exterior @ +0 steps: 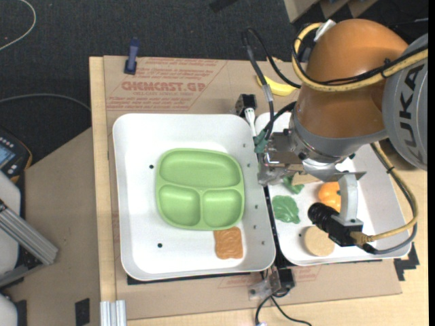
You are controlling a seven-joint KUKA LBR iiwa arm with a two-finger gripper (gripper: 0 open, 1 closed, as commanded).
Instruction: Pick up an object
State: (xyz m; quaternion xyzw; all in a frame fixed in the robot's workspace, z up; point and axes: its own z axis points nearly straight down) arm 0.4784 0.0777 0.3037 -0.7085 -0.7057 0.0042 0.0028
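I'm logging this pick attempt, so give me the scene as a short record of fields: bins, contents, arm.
left bin: green divided tray, orange-brown waffle-like piece just below it
right bin: green leafy item, orange fruit, tan round piece
arm: over the right bin
hand: low over the right bin's left part, fingers hidden
held: nothing seen

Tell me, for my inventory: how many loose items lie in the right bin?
3: a green piece near the divider, an orange ball mid-bin, a tan disc at the front. The arm may hide more.
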